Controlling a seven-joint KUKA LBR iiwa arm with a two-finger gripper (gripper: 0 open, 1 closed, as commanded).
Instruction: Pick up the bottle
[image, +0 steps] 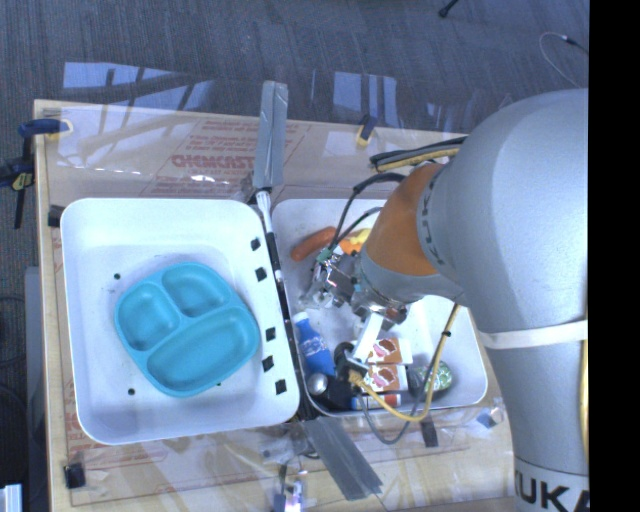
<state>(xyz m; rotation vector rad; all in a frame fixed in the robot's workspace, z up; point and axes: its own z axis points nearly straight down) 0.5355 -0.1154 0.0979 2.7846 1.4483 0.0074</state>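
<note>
Nearest the camera, the front of the right-hand white bin (462, 392) is a jumble: a blue plastic bottle with a white cap (311, 343) lies on its side against the bin's left wall, just beside the divider between the bins, with a round metal spoon bowl (318, 384) below it and orange-and-white snack packets (381, 362) touching or nearly touching on its right. That crowding looks like the main risk. I'd judge a descent here could catch a packet or the spoon instead of the bottle, or pinch against the wall, and a lying, rounded bottle could roll out of a loose pinch.

The two-finger gripper (352, 297) hangs just above and to the right of the bottle, but it is buried in cables and brackets, so I cannot tell how it is set, and nothing can be made out in its grasp.

Farther back, an orange carrot-shaped toy (314, 242) pokes out near the far wall. The grey arm with its orange band (402, 228) covers much of that bin, hiding whatever lies beneath it.

In the left-hand white bin (82, 232) sits a blue three-compartment plate (186, 327), well apart from the action.
</note>
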